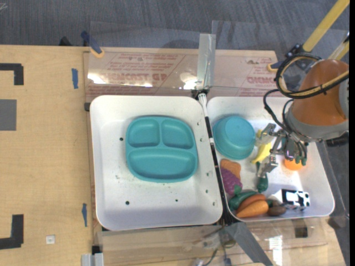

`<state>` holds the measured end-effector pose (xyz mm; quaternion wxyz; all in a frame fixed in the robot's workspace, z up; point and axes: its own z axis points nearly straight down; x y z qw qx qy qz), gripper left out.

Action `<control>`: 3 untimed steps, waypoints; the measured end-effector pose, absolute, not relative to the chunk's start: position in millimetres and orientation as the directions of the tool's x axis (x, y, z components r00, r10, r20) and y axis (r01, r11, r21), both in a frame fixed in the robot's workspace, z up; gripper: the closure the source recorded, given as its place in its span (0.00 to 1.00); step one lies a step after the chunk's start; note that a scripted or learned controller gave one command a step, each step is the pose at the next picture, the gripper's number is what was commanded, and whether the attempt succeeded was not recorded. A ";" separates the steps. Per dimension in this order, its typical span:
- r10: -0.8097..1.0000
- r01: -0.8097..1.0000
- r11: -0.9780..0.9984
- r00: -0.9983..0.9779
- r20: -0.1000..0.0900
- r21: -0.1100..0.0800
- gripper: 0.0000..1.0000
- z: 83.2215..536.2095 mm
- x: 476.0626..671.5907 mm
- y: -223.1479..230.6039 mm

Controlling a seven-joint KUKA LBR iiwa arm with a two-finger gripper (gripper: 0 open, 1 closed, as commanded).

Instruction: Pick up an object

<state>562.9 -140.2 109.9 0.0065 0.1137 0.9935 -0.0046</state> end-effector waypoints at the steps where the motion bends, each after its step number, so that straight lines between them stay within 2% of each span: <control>1: 0.255 0.256 0.967 -0.967 -0.022 -0.015 0.00 94.0 574.8 -131.1; 2: 0.256 0.257 0.966 -0.966 -0.037 -0.018 1.00 107.2 578.0 -133.1; 3: 0.231 0.231 0.973 -0.973 -0.006 -0.005 1.00 93.8 607.9 -142.6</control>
